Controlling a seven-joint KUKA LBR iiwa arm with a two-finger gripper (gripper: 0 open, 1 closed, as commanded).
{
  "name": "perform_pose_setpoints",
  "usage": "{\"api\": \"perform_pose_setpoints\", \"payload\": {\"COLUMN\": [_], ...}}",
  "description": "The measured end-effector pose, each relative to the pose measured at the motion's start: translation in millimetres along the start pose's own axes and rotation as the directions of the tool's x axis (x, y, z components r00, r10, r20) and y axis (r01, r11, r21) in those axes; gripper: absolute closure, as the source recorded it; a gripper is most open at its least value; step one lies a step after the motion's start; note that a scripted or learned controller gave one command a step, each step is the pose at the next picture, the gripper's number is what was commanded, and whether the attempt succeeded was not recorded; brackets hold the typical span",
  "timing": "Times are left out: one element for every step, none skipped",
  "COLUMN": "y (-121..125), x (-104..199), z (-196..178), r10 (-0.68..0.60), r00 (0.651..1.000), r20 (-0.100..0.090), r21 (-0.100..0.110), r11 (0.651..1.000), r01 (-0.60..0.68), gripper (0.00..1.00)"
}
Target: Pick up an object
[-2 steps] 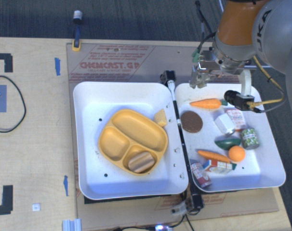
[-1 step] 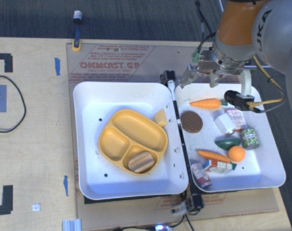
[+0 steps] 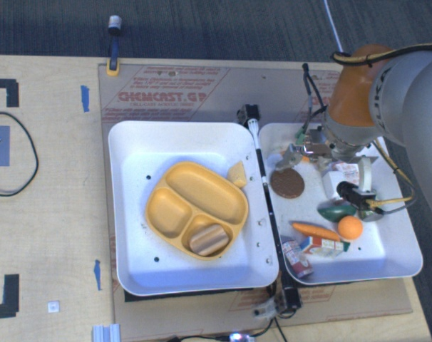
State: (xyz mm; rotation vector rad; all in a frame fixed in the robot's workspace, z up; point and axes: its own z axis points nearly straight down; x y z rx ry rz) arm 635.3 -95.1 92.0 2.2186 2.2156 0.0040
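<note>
My gripper [image 3: 302,152] hangs low over the back left part of the right bin [image 3: 396,261], just above and behind a brown round disc [image 3: 287,183]. Nothing shows clearly in its grasp. Closer to the front of this bin lie a carrot [image 3: 316,230], a small orange ball [image 3: 351,228] and a dark green object [image 3: 334,209]. At the front left are a small red and white carton [image 3: 324,245] and a crumpled wrapper [image 3: 296,257]. The arm partly hides a white and red packet [image 3: 348,169].
The left bin [image 3: 125,142] holds a yellow compartment tray [image 3: 196,206] with a tan bun [image 3: 209,239] in one section. A pale yellow wedge [image 3: 237,174] lies by its right wall. The grey arm [image 3: 405,98] covers the right bin's back right.
</note>
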Motion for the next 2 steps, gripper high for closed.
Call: {"api": "perform_pose_setpoints", "payload": {"y": [2.0, 1.9], "x": [2.1, 2.1], "z": [-11.4, -11.2], "r10": [0.0, 0.0], "r00": [1.0, 1.0], "r20": [-0.003, -0.003], "r21": [-0.006, -0.006], "r11": [1.0, 1.0], "r01": [0.0, 0.0], "gripper": [1.0, 0.0]}}
